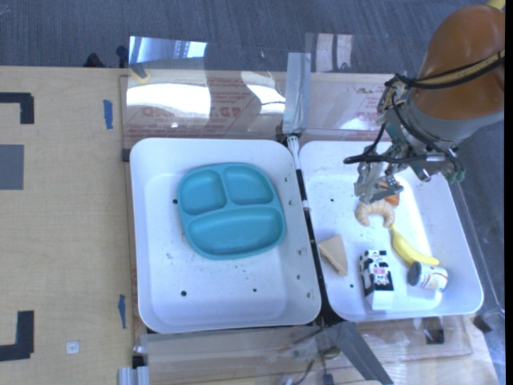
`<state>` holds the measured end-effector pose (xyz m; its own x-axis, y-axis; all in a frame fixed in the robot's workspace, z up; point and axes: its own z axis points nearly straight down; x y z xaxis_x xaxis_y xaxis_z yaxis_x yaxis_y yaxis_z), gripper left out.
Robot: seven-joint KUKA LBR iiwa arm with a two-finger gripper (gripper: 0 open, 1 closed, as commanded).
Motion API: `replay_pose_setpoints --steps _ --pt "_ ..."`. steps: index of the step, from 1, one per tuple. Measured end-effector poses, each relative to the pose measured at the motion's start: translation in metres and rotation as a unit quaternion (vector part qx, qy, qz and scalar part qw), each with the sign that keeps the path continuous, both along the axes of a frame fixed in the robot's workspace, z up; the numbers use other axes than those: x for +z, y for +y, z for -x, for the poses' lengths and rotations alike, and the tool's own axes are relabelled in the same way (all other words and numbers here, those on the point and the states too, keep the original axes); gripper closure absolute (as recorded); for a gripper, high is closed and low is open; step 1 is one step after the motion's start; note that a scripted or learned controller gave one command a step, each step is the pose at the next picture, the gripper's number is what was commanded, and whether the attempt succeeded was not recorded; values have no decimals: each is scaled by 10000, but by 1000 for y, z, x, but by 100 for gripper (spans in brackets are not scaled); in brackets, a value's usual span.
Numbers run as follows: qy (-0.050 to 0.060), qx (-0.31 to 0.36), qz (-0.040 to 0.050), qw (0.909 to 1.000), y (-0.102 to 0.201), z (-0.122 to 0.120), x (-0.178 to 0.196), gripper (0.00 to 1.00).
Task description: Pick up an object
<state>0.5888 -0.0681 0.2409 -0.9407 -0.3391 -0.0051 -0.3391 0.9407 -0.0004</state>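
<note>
Two shallow white bins sit side by side on the bench. The left bin [152, 239] holds a teal divided plate [231, 209] with three compartments, lying flat near the bin's middle. The right bin [461, 283] holds the small items: a croissant [373, 210], a yellow banana [411, 248], a tan wedge [334, 253] that looks like cheese or bread, a small carton with black and white cow patches [375, 273], and a small white cup on its side [428, 277] (its markings are too small to read).

The croissant is pale golden, curved, and lies toward the far middle of the right bin, just left of the banana's far end. An orange bit shows at its far right edge; whether that belongs to the croissant or is a separate piece cannot be told.

The gripper [378, 184] hangs directly over the croissant's far side, its metal tips at or touching the pastry. How wide the pincer stands cannot be told from this angle, nor whether it has hold of anything.

Faint reddish print shows on the clear panels beyond the bins, not legible.
</note>
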Motion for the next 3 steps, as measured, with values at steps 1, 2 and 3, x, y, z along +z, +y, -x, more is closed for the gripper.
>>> replay_pose_setpoints --steps 1,2,3 --pt "-2 1911 9 9816 32 68 22 100" --pt "-33 3357 21 9420 48 87 48 100" --pt "5 5335 22 8458 5 108 2 100"
